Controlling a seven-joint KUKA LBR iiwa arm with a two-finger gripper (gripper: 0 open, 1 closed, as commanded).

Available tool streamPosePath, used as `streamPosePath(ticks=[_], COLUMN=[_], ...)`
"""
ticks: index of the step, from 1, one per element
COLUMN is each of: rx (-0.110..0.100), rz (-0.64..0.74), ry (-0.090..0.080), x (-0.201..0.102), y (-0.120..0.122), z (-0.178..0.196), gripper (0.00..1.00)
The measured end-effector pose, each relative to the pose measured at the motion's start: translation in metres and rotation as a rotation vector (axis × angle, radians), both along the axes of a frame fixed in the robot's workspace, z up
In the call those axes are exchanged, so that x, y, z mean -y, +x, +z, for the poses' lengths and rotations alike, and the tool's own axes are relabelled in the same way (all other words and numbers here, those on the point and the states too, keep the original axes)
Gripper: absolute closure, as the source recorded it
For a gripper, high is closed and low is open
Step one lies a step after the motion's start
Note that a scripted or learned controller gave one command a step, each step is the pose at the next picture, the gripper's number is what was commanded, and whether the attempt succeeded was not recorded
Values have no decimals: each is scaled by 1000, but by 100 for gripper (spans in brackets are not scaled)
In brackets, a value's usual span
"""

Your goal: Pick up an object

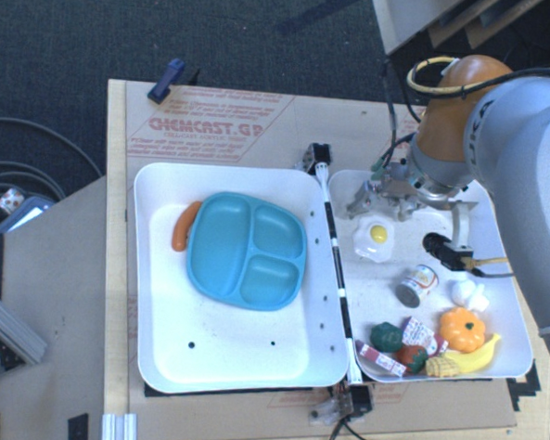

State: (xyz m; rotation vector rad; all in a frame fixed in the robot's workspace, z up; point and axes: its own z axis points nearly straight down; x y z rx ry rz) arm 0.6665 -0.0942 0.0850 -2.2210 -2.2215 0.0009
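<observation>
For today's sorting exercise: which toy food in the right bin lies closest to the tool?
The fried egg, white with a yellow yolk, just below the tool; the others cluster lower down.

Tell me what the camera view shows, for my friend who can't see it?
A grey robot arm reaches from the right, its claw over the right bin, above a toy fried egg. That bin also holds a can, a pumpkin and a banana. The left bin holds a blue divided plate beside an orange sausage.

Orange sausage [182, 227] (half under blue tray [247, 252]), tool's fingers unclear
</observation>
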Motion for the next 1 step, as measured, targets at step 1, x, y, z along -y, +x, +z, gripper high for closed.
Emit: streamPosePath(ticks=[1], rx=[0], rz=[0], ry=[0], x=[-1], y=[0], z=[0], gripper=[0])
